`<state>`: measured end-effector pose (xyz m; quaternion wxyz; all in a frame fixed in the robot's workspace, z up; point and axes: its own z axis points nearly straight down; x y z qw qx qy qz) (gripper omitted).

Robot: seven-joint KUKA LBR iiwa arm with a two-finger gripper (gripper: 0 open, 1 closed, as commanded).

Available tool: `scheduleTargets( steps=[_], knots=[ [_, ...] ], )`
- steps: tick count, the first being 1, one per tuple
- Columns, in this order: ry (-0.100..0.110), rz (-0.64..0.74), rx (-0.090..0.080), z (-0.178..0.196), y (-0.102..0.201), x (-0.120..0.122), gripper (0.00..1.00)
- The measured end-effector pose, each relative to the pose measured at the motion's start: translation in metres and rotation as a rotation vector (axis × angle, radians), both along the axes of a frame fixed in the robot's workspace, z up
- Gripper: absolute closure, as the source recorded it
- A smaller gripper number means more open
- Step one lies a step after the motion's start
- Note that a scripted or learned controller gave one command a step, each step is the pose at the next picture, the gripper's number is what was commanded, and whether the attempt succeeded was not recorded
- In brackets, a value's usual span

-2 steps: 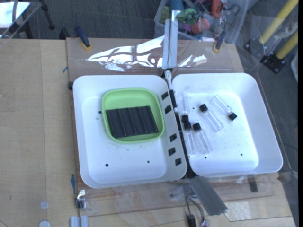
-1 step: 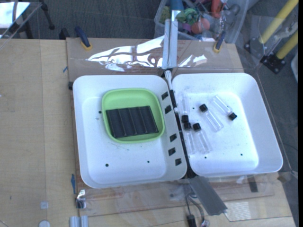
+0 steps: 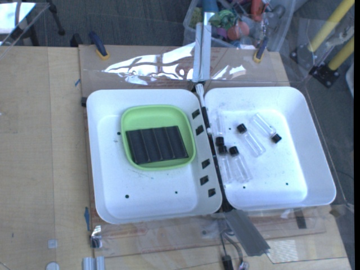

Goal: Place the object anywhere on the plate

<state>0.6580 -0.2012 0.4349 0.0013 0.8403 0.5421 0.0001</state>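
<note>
- The pale wooden worktop point(image 3: 39, 151) carries two shallow white bins side by side, their inner rims touching along the middle.
- The left white bin point(image 3: 146, 201) holds a light green, square plastic plate with rounded corners point(image 3: 154, 114), which sits flat towards the bin's back half.
- The right white bin point(image 3: 281, 184) holds the task's things: a loose cluster of small clear plastic vials with black caps point(image 3: 264, 127), lying on their sides in the bin's left and middle part, near the shared rim and well apart from the plate.
- A clear plastic storage tub of bright mixed toys point(image 3: 236, 10) stands beyond the worktop's back edge, above the right bin.
- A crinkled sheet of shiny clear film point(image 3: 163, 66) lies on the worktop just behind the bins.
- A black ridged rectangular slab point(image 3: 156, 144) lies on the plate, covering most of its floor and slightly skewed to its edges.
- None of the vials touches the plate; all lie in the right bin.
- Whether the claw is spread or pressed together cannot be told.
</note>
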Motion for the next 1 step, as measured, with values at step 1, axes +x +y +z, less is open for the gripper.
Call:
scheduleTargets(
  steps=[1],
  knots=[
    [0.0, 0.0, 0.0, 0.0, 0.0, 0.0, 0.0]
  ],
)
